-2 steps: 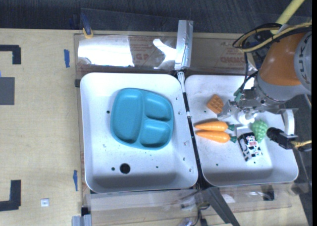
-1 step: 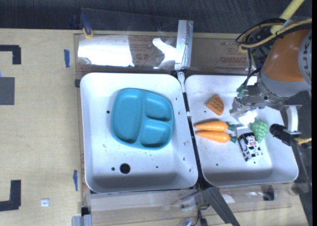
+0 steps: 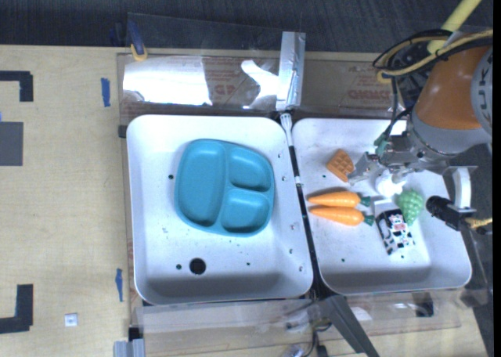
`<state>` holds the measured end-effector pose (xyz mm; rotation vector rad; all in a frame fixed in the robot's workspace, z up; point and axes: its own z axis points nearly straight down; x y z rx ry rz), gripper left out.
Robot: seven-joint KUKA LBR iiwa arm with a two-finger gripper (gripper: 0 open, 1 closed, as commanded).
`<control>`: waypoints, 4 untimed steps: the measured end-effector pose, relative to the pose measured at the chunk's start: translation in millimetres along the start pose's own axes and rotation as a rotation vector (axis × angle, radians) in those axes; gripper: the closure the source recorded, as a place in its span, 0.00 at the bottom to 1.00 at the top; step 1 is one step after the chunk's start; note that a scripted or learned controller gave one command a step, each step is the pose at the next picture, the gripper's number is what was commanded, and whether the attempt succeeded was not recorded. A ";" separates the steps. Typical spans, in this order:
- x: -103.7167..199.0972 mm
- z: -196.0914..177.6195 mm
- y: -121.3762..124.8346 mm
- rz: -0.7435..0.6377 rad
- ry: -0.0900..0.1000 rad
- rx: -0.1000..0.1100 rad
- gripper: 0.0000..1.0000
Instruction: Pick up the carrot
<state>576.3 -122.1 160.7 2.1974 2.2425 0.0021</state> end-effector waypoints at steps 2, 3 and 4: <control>66.4 -24.9 -36.9 -0.222 0.000 -0.002 0.00; 58.8 -23.9 -70.1 -0.356 0.002 0.004 0.00; 9.4 46.3 -97.9 -0.232 0.002 0.006 0.00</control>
